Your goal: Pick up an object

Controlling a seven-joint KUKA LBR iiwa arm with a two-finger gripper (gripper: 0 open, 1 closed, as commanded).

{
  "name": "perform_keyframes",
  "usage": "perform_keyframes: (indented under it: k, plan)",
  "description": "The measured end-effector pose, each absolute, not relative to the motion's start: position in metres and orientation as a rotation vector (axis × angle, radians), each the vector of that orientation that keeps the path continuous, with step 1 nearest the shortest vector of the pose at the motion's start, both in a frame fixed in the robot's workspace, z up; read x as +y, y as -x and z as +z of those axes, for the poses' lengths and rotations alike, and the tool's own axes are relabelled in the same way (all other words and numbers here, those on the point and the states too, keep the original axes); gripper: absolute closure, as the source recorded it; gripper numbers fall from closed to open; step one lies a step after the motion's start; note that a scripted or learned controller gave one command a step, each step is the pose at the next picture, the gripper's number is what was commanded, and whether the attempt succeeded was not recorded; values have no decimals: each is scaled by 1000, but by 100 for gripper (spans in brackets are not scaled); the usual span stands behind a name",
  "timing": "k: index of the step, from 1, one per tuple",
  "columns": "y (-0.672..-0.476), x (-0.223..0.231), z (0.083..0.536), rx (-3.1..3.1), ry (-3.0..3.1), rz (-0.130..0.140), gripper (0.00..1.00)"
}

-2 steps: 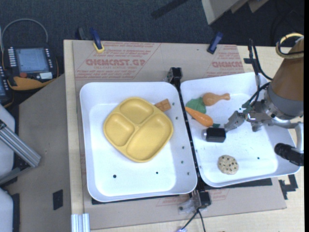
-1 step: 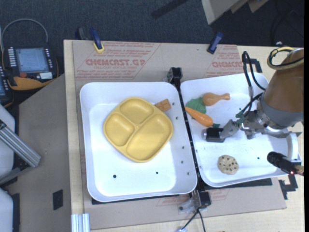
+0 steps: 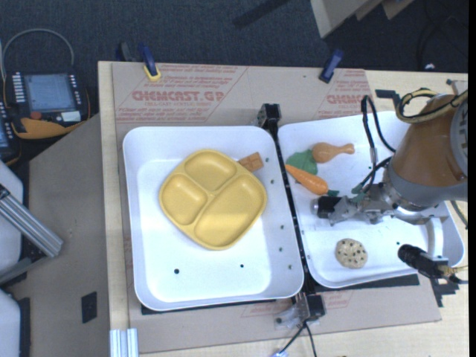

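Note:
In the right bin (image 3: 416, 274) lie a chocolate-chip cookie (image 3: 351, 253) near the front, an orange carrot (image 3: 306, 178) with green leaves (image 3: 302, 160) at the left, and a tan drumstick (image 3: 332, 151) toward the back. My gripper (image 3: 325, 207) reaches in from the right and hangs low over the bin's left part, just in front of the carrot and behind the cookie. Nothing shows between its fingertips. The arm's orange band (image 3: 431, 151) is above the bin's right side.
The left bin (image 3: 149, 266) holds a yellow divided plate (image 3: 213, 198) and a small brown block (image 3: 251, 162) at the plate's back right edge. A black divider (image 3: 286, 199) runs between the bins. Cables (image 3: 370, 129) loop over the right bin's back.

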State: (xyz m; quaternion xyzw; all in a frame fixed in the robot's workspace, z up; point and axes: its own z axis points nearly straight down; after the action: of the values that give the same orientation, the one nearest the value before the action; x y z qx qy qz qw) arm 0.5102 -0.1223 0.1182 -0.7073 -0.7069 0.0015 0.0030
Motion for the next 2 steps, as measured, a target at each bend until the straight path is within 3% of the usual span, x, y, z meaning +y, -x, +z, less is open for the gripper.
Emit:
perform_keyframes:
  k: [1,2]
  plan:
    - [-512,-124,88,-2219,2227,-1,0]
    - [-516,-122,103,-2229,2229,-18,100]
